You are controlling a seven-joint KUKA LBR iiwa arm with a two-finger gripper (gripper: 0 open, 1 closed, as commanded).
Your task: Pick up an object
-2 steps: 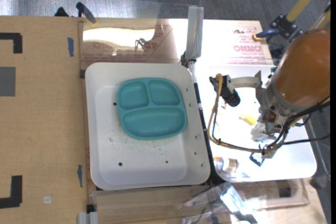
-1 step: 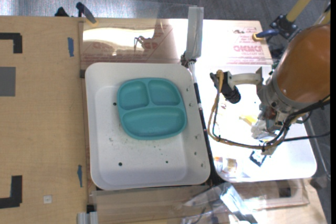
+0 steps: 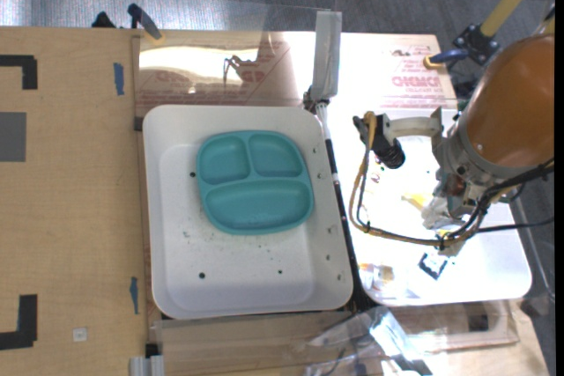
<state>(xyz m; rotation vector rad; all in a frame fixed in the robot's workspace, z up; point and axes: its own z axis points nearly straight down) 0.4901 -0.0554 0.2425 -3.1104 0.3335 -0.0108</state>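
The flat tan cardboard sheet (image 3: 66, 189) covers the bench's left side, matte, with black corner marks and small blue tape tabs. Next to it sits the left shallow white plastic bin (image 3: 176, 277), square with rounded corners and a smooth floor flecked with dark specks. In its upper middle lies the teal plastic divided plate (image 3: 256, 181), a rounded, matte tray with two small compartments above one wide one; it rests flat and apart from the bin's walls. The right shallow white plastic bin (image 3: 502, 269) is strongly lit, its glossy floor nearly washed out. Over its right half hangs the grey metal arm with a broad, shiny orange band (image 3: 511, 101), reaching in from the right. Below the band, the two-finger gripper (image 3: 445, 220) points down into the bin amid a loop of thin yellow-and-black cable (image 3: 361, 189); whether it is open or closed, and whether it has hold of anything, cannot be told, since the wrist and glare hide it. A small pale yellowish object (image 3: 414, 202) lies on the bin floor just left of the gripper. A small dark square-ish object (image 3: 432, 265) lies just below the gripper, and a small crumpled scrap with orange marks (image 3: 379, 276) lies near the bin's lower left corner.
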